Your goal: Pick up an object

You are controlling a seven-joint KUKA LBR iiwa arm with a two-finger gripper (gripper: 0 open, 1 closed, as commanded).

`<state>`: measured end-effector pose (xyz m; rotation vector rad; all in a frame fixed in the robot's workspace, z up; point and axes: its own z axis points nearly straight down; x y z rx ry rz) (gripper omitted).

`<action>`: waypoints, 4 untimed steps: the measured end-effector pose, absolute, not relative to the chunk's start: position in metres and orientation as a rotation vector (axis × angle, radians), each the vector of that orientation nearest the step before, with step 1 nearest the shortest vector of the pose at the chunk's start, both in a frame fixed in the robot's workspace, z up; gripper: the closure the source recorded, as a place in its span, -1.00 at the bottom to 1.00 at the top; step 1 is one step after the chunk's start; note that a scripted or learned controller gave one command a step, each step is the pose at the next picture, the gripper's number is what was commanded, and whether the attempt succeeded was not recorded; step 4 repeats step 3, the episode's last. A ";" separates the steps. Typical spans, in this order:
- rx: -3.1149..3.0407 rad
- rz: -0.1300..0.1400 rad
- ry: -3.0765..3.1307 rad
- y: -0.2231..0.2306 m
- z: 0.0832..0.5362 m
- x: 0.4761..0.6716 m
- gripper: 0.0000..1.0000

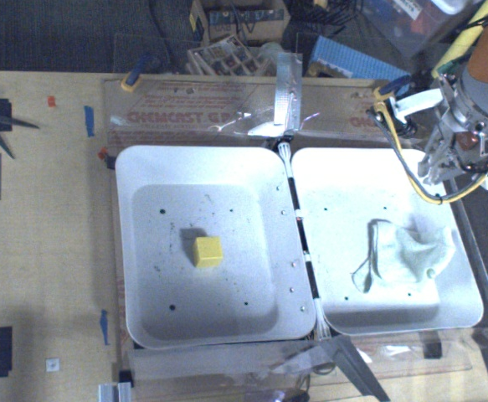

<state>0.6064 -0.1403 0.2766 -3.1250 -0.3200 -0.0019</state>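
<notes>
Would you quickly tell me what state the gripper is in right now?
Gripper: cannot be told; it hangs over the right bin's upper right corner, away from the pale cloth and the yellow block.

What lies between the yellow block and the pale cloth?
In the camera view, between the yellow block and the pale cloth lie bare bin floor and the two bins' adjoining rims.

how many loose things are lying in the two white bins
2. A yellow block lies near the middle of the left bin. A crumpled pale cloth lies in the right bin; something small could be hidden under it.
</notes>
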 end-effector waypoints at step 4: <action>-3.123 0.004 -0.313 -0.165 0.217 0.639 1.00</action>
